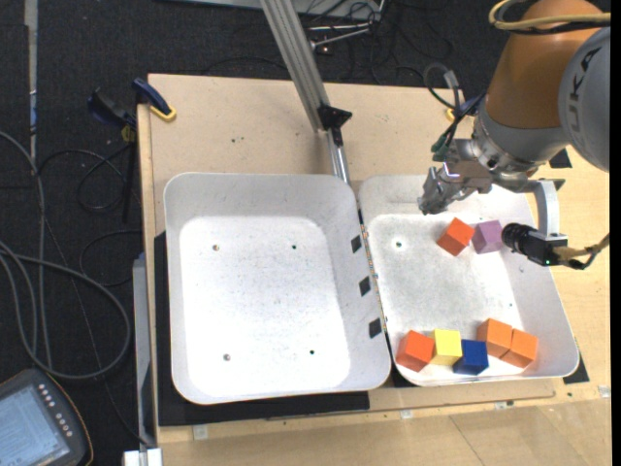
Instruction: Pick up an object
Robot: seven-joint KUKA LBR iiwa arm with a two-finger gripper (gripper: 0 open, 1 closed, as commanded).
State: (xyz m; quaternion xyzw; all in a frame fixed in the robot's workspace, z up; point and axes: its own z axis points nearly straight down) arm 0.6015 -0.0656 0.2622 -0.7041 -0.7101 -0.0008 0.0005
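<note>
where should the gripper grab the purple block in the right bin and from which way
Judging from this view, take the purple block across its far and near flat faces, coming straight down from above. An orange block sits close on its left and the bin wall is near on its right, so those sides look cramped. The gripper is up-left of it.

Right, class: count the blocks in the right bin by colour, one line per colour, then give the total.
Orange block: 4, the others at and
Purple block: 1
Yellow block: 1
Blue block: 1
Total: 7
</note>
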